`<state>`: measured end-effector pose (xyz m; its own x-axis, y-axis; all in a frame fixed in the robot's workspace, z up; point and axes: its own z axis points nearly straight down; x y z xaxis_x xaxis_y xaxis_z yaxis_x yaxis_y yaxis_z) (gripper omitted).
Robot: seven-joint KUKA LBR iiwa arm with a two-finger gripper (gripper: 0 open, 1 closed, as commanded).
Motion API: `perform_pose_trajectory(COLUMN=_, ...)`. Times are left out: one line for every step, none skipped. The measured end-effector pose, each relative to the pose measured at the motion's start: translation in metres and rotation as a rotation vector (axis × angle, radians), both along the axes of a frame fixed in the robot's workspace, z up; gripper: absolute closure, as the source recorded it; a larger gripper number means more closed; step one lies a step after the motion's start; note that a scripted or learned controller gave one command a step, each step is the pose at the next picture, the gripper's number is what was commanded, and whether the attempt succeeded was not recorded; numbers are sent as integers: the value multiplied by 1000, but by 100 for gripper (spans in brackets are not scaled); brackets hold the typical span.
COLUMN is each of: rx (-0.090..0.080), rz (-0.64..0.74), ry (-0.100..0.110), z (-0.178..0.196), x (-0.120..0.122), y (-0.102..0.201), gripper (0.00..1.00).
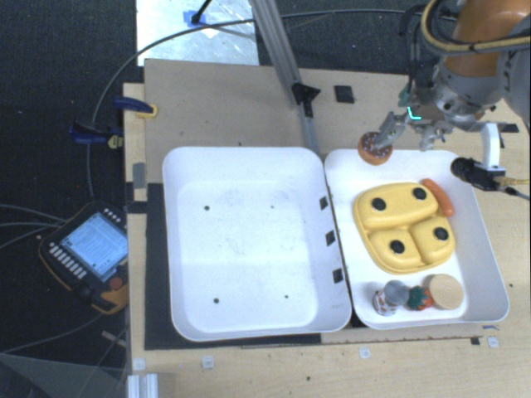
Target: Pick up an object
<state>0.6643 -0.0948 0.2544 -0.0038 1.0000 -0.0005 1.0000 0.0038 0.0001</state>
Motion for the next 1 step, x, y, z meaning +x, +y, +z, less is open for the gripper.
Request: perform_pose_trajectory(rx=0, rz=0, ry=-2, z=1, x=0, y=0, gripper=0)
